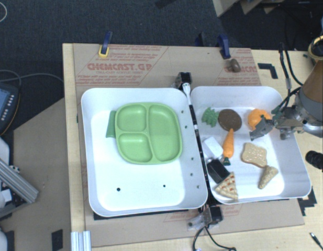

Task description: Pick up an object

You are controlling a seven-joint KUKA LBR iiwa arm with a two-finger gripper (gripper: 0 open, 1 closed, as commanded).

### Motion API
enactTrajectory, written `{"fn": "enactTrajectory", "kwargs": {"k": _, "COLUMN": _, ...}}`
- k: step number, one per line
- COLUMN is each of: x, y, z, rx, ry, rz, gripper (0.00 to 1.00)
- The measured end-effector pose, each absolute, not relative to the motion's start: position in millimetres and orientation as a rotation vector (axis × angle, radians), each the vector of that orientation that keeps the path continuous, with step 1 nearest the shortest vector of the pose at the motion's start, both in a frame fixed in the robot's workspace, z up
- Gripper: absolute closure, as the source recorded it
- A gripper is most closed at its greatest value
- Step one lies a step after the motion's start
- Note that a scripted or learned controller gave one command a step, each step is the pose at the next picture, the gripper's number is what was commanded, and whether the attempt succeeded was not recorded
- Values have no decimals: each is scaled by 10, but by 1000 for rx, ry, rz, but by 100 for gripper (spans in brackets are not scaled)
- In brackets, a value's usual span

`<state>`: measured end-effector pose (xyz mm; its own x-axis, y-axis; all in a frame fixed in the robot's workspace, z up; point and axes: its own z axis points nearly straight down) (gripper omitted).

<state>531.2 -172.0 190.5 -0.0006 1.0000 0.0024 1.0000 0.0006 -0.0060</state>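
The right bin (292, 156) holds several toy foods. Among them are an orange (257, 117), a brown round patty (230, 119), a green broccoli piece (209, 116), a carrot (229, 144), a bread slice (254, 155), a pizza slice (227, 186) and a tan piece (267, 176). My gripper (269, 131) hangs over the right bin, just right of the orange and above the bread slice. It is open with nothing between its fingers.
A green divided plate (148, 132) lies in the left bin (98, 182). A white block (213, 147) and a black block (218, 169) sit near the right bin's left wall. Clamps and cables edge the bench.
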Motion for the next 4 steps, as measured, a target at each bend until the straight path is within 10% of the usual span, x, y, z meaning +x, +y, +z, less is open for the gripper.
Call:
{"fn": "enactTrajectory", "kwargs": {"k": 2, "x": 5219, "y": -1721, "z": 839, "rx": -2222, "ry": -2223, "rz": 0, "gripper": 0}}
{"fn": "enactTrajectory", "kwargs": {"k": 3, "x": 5237, "y": -1729, "z": 981, "rx": -2228, "ry": -2226, "rz": -6, "gripper": 100}}
{"fn": "enactTrajectory", "kwargs": {"k": 4, "x": 5345, "y": -1746, "z": 1557, "rx": -2224, "ry": -2227, "rz": -4, "gripper": 100}}
